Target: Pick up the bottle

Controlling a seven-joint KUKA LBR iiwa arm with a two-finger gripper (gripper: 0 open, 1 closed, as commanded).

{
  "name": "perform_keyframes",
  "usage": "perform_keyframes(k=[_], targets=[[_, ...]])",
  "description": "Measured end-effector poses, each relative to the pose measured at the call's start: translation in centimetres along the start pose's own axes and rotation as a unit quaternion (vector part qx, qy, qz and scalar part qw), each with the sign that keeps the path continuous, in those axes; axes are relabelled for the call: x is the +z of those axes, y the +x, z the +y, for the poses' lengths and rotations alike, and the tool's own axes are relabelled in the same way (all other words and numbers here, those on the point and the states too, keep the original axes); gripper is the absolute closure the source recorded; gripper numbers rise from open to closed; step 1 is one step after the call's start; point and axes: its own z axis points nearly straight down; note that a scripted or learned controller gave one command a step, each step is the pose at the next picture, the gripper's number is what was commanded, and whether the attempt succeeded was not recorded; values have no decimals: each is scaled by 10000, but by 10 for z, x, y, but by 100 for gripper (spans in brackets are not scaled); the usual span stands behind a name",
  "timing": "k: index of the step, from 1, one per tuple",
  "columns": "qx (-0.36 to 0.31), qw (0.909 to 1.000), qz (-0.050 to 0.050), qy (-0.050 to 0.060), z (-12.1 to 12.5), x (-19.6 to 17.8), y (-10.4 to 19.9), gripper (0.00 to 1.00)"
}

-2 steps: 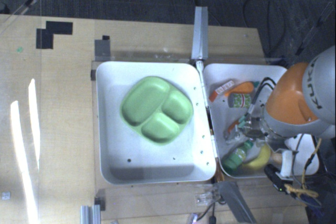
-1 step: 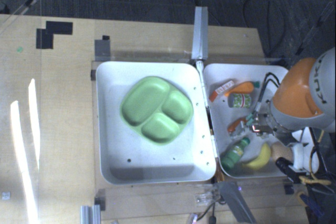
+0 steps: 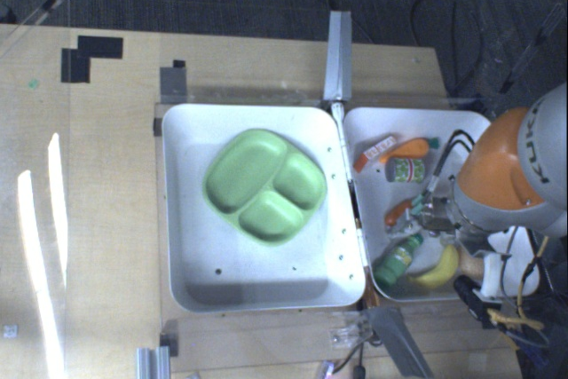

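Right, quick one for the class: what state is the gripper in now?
Gripper: cannot be told; it sits low in the right bin, just above the green bottle.

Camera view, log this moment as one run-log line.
task: pick up bottle | green plastic bottle: lying in right white bin by yellow banana | gripper: above bottle | grasp: unconfirmed

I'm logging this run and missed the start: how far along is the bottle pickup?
Done: the arm has reached into the right bin, with the gripper low, just above the green bottle. In hand: closing in on it. Left: gripping and lifting; the bottle lies on the bin floor beside the banana.
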Motion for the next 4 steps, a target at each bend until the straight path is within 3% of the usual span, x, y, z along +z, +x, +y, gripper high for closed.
perform_keyframes(k=[1, 2, 3, 4], targets=[[2186, 9758, -7, 81, 14, -11, 13, 0], [1134, 9935, 11, 34, 2, 0, -23, 0], [1107, 9939, 18, 0, 5, -11, -22, 100], [1110, 9938, 18, 1, 5, -11, -22, 0]])
